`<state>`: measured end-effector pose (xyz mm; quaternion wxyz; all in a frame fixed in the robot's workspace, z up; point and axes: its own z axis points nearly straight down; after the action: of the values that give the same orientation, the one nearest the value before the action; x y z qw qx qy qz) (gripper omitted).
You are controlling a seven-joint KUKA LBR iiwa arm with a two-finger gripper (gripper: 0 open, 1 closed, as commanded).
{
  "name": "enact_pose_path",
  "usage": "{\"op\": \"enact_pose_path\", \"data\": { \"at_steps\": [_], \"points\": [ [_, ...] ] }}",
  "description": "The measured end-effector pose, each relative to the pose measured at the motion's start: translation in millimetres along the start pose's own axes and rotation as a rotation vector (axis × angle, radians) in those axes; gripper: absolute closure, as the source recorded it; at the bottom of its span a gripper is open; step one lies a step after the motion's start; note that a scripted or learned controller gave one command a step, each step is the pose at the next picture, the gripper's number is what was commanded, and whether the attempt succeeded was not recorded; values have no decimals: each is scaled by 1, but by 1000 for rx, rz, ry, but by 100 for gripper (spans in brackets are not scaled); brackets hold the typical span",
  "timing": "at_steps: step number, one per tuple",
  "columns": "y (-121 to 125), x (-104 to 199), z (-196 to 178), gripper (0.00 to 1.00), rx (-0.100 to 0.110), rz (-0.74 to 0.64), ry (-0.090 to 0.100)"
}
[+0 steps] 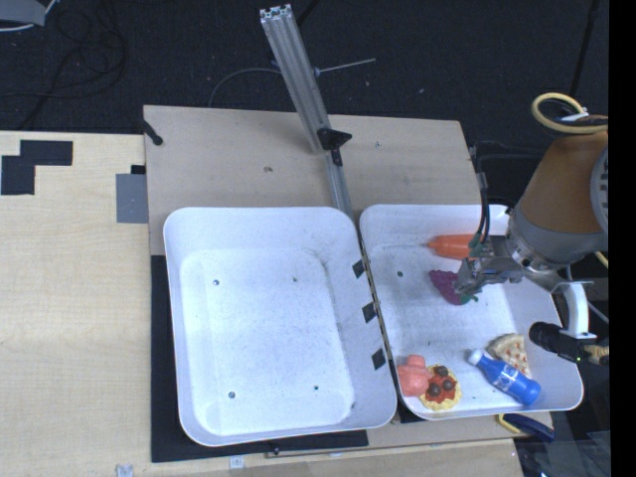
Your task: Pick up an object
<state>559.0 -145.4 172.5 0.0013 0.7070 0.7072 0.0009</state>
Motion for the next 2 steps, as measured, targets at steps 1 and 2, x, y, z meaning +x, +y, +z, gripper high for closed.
{"op": "enact_pose_path", "data": {
  "at_steps": [1,2],
  "points": [
    [2,4,-43,100,0,0,0],
    [-4,-2,-89,100,0,1,0]
  ]
}}
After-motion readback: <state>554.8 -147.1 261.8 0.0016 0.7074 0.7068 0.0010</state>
